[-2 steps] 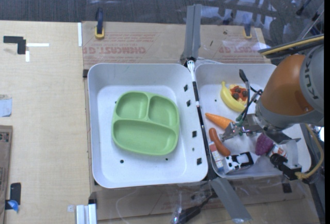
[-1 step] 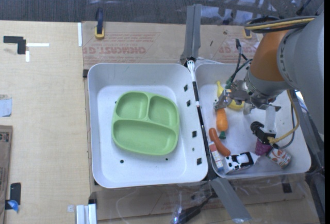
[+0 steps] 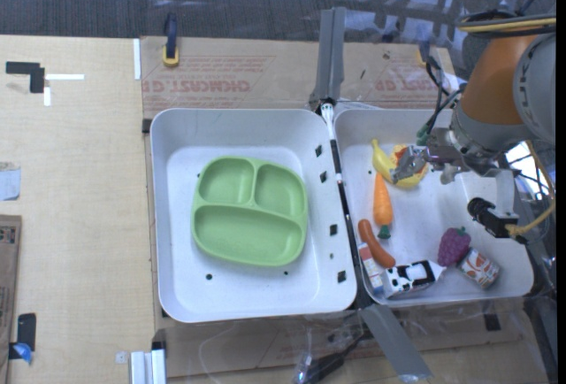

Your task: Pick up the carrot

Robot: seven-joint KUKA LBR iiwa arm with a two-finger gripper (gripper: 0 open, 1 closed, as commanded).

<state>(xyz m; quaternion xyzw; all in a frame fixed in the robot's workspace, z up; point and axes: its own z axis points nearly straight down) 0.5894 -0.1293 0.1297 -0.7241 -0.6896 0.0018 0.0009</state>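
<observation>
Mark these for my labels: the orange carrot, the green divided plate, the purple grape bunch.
Orange carrot (image 3: pixel 382 200), camera view, mid-body.
Green divided plate (image 3: pixel 250 240), camera view, large compartment's floor.
Purple grape bunch (image 3: pixel 454 245), camera view, centre.

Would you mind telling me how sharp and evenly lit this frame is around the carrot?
Camera view: even, soft light, faint shadows in both bins; the carrot reads fairly crisp; the gripper above the banana is dark and murky; a bright patch washes out the floor at top.

Green plate (image 3: pixel 250 211), banana (image 3: pixel 386 163), grapes (image 3: pixel 454 245)

banana (image 3: pixel 386 163) partly behind end effector (image 3: pixel 412 165)
</observation>
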